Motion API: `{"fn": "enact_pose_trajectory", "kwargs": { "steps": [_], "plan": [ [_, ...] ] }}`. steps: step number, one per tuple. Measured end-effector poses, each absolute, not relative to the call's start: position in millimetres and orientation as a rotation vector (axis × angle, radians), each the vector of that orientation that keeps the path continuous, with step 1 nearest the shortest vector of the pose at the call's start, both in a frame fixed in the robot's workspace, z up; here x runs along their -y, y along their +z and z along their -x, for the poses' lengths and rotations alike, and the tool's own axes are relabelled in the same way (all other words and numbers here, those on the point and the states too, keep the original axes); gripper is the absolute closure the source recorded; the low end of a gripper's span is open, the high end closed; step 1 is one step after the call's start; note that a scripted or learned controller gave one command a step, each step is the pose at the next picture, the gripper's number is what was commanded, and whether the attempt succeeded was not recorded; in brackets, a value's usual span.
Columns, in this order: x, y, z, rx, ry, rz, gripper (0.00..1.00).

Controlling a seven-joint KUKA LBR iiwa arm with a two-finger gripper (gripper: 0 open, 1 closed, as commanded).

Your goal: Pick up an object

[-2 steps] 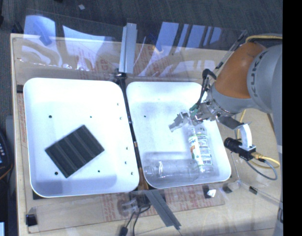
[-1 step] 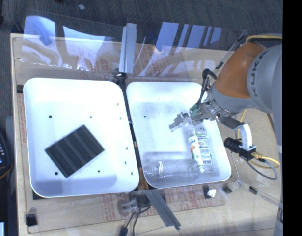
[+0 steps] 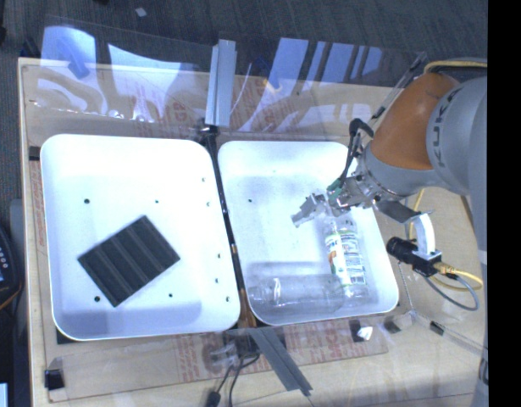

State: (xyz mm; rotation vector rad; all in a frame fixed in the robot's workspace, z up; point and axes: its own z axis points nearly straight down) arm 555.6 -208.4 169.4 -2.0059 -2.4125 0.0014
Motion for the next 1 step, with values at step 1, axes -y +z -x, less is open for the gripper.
{"fn": "enact_pose_trajectory", "kwargs": {
  "steps": [1],
  "plan": [
    [210.5,169.3,-561.6,2.393,0.001,2.037,0.00]
  ]
}}
